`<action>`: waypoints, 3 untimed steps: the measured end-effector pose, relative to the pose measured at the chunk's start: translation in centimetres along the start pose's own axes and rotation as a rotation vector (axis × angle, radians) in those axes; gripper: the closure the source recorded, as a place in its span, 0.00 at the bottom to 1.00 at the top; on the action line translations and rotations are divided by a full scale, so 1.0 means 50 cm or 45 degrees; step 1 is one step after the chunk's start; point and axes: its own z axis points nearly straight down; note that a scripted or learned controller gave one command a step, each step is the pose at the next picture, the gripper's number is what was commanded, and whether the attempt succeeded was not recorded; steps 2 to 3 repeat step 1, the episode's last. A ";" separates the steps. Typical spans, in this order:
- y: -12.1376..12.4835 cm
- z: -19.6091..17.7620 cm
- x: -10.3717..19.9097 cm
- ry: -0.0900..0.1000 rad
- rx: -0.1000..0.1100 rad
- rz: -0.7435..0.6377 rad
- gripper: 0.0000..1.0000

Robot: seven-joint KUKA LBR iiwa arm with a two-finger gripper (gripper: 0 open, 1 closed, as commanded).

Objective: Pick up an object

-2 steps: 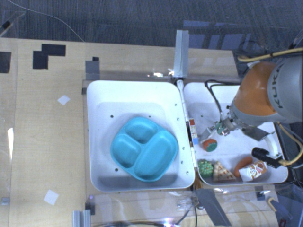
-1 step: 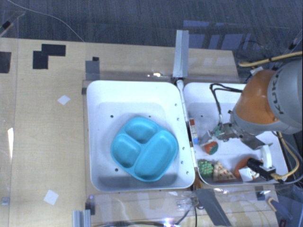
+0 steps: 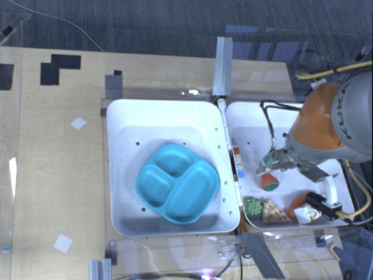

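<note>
Highest and nearest the lens, at right: the grey arm [image 3: 355, 118] with its orange band, reaching in over the right bin [image 3: 247, 121]. At its tip, the gripper [image 3: 273, 161], pointing down and left over the middle of that bin; too small and dark to tell whether open or closed, and nothing seen held in it. Just below the gripper, on the bin floor, a small round orange piece [image 3: 269, 182] with a bit of green on top, very close to the tip, contact not clear. Along the near wall of the same bin, a green bumpy lump [image 3: 252, 205] in the corner, touching a tan lump [image 3: 273, 211] to its right; further right, a white packet [image 3: 308, 214] near a reddish thing partly hidden under the arm's fittings. A black cable [image 3: 269, 118] looping across the far half of the bin towards the wrist. In the left bin [image 3: 125, 156], a blue three-part plate [image 3: 178, 183], lying flat and turned askew, towards the near right of the floor, well apart from the gripper. Under both bins, the pale wooden bench [image 3: 52, 174], with black marks at its far left.
</note>
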 end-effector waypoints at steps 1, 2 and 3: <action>0.149 -0.308 0.055 0.009 0.025 -0.014 1.00; 0.149 -0.308 0.055 0.009 0.025 -0.014 1.00; 0.149 -0.308 0.055 0.009 0.025 -0.014 1.00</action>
